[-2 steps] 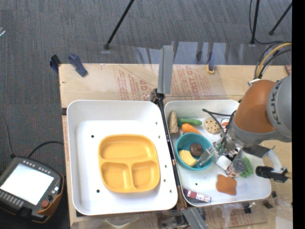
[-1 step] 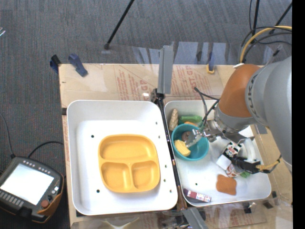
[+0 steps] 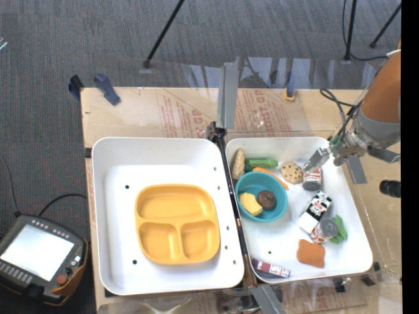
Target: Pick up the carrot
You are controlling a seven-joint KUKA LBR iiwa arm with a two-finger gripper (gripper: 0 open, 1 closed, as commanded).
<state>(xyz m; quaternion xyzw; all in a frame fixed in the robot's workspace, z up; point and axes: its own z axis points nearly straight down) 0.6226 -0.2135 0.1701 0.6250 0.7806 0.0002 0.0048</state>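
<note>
Over the far right part of the right bin (image 3: 359,241), the gripper (image 3: 319,156) hangs at the end of the grey arm. From this slanted view I cannot tell whether it is open or closed, and nothing can be seen held in it.

Just under it, on the camera's side, a small can (image 3: 312,179) stands on the bin floor. Just to the left of that lies a speckled cookie (image 3: 291,172).

A little farther left is the carrot (image 3: 262,171), an orange sliver lying flat. It is tucked between a green piece (image 3: 262,163) on its far side and the rim of a teal bowl (image 3: 278,211) on its near side, apparently touching both. The bowl holds a yellow corn piece (image 3: 250,204) and a brown round item (image 3: 266,198). A tan oblong piece (image 3: 237,164) lies against the bin's left wall, left of the carrot.

Below the gripper, toward the camera, lie a black-and-white carton (image 3: 315,213), then a grey can (image 3: 328,227) against something green, an orange lump (image 3: 311,254) and a dark red bar (image 3: 271,268).

Well away to the left, the left bin (image 3: 111,156) holds a yellow divided plate (image 3: 177,205).
</note>
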